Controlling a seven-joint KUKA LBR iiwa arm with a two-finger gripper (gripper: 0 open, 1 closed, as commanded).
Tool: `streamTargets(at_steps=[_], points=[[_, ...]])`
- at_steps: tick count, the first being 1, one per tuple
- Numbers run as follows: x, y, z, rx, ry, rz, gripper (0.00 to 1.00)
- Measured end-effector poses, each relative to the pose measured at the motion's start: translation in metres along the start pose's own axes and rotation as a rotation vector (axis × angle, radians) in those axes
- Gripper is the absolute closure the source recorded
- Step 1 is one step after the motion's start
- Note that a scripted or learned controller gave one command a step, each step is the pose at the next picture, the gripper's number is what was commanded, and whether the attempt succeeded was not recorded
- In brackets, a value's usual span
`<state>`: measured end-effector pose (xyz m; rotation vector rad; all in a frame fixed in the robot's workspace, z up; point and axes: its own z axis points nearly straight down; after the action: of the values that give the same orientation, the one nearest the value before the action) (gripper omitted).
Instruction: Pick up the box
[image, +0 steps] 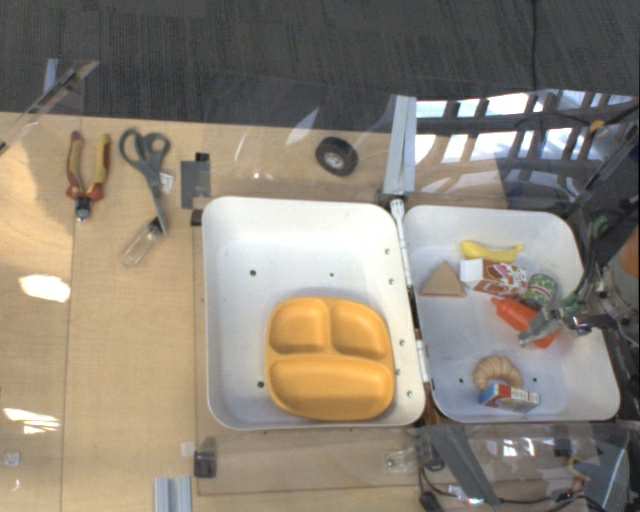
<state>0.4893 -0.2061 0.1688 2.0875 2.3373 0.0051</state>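
White right bin (590, 300): your landmark; it holds every loose item, and the arm comes in over its right rim.
Box: the small red, white and blue carton (508, 398) lies flat near the front edge of that bin, just in front of the tan croissant-shaped pastry (497, 369), close enough that they may touch.
Second box-like item: a red and white packet (490, 277) sits toward the back of the bin beside the yellow banana (491, 250) and the tan triangular wedge (442, 281); you could mistake it for the target.
Gripper: the metal two-finger gripper (546, 327) hovers mid-bin over the orange carrot-like piece (520, 315), next to the green-labelled can (541, 290); you cannot tell whether it is spread or pinched, and nothing shows between its tips.
Risk: it is well apart from the carton, so a descent here would likely catch the orange piece or the can.
Risk at the carton: the pastry crowds its rear side and the bin wall its front, so a finger may land on either and tip or shove the carton.
Left bin (230, 300): holds a yellow three-compartment plastic tray (330, 357).
Bench: pale wood, with red-handled pliers (85, 172), grey scissors (150, 170) and a black tape roll (337, 155) far left of the landmark; dark carpet lies beyond.
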Motion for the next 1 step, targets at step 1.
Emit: streamTargets(at_steps=[1], points=[[0.0628,0.0251,0.0192,0.001,0.003,-0.408,0.0]])
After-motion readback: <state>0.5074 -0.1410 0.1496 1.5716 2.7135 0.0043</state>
